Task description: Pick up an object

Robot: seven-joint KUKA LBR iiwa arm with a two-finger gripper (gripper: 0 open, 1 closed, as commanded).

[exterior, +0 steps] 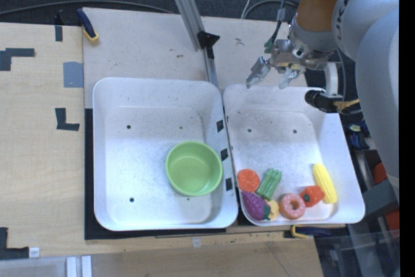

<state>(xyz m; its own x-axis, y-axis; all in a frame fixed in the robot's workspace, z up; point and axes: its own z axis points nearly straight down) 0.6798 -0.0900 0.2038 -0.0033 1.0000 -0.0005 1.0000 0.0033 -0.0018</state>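
My gripper (pixel 271 75) hangs open above the far edge of the right bin (pixel 279 120), with nothing between its two fingers. Well below it, along that bin's near edge, lie several toy foods: an orange tomato (pixel 248 180), a green vegetable (pixel 269 183), a purple piece (pixel 255 205), a pink donut (pixel 292 205), a red-orange pepper (pixel 313 195) and a yellow corn cob (pixel 324 181). A green bowl (pixel 193 168) stands upright in the left bin (pixel 130 139), near its right wall.
A slanted grey metal pole (pixel 185 0) with a black clamp (pixel 208 39) rises behind the bins. Cables run across the bench at the back. A blue and yellow clamp (pixel 87 25) sits at the bench's far left corner.
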